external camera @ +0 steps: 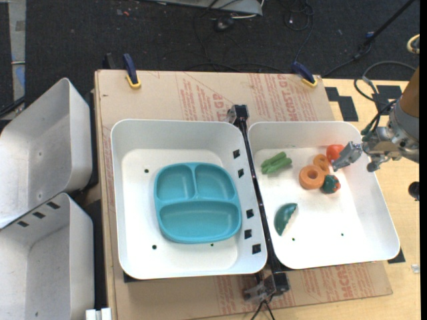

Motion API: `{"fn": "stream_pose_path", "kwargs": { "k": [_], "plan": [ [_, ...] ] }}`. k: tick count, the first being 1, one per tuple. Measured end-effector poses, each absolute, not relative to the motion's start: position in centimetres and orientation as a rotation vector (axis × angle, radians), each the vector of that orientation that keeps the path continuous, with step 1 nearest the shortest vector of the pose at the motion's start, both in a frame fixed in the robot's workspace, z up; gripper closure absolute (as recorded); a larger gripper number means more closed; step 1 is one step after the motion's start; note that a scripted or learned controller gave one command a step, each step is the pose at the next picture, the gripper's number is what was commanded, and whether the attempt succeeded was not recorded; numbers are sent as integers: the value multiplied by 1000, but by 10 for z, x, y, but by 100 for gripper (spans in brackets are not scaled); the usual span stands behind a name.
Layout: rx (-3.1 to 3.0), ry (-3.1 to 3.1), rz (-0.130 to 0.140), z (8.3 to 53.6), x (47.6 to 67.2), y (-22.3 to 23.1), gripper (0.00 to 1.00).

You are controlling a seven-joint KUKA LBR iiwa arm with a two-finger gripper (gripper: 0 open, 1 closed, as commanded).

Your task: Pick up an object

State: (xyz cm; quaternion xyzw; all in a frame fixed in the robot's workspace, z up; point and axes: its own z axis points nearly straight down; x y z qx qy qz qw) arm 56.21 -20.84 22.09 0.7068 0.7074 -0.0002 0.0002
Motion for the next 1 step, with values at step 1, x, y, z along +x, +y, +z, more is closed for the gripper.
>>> {"fn": "stream_pose_path", "kwargs": {
  "k": [1],
  "plan": [
    [2224, 2222, -3, 177, 564, -212, 0]
  ]
}}
